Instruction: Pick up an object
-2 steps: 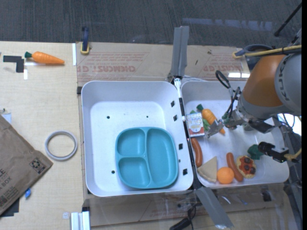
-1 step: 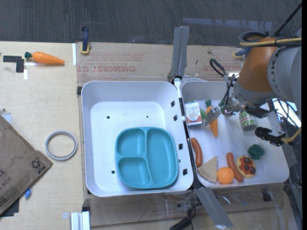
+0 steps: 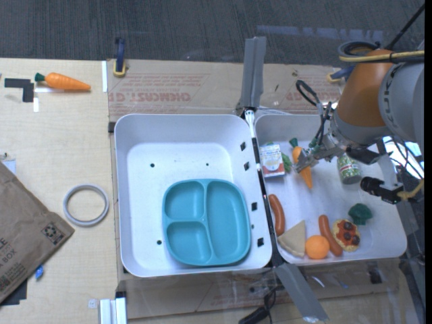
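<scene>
Reaching into the right bin [image 3: 395,245] from the right: grey arm [image 3: 405,93] with orange band. Gripper [image 3: 309,160] low over a toy carrot [image 3: 305,173] near the bin's back left, beside a small white carton [image 3: 271,160]. Can't tell if the jaws are open, closed or pinching the carrot. Hot dog [image 3: 277,213], sandwich wedge [image 3: 294,239], orange [image 3: 316,247], sausage [image 3: 329,232], pizza slice [image 3: 347,233], broccoli [image 3: 360,212] toward the front. Teal divided plate [image 3: 206,223] in the left bin [image 3: 135,181].

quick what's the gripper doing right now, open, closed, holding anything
Gripper: down in the right bin at the toy carrot; open or closed cannot be told.
</scene>
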`<state>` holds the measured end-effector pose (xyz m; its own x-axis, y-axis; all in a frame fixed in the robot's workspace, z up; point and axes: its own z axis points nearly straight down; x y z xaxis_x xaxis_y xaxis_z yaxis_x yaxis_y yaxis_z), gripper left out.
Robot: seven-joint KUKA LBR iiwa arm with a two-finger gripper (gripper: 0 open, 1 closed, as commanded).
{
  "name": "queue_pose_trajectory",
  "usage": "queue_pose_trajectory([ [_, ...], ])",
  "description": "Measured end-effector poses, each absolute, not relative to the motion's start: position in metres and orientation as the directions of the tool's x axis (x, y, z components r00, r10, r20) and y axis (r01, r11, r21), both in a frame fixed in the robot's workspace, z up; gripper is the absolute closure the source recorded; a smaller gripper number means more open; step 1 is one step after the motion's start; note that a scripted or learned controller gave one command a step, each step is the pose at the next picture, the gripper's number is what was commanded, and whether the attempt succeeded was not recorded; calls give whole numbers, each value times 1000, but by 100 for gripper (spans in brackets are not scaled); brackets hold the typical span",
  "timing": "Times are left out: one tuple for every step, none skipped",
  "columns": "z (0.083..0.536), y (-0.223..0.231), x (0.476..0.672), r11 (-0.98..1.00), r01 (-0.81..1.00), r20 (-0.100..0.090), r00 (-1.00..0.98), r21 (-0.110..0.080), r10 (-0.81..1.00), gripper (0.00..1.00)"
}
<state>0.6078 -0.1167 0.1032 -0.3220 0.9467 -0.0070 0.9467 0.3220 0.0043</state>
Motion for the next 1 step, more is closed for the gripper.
queue_pose_trajectory([
  [192,-48,630,255,967,-1,-255,0,967,100],
])
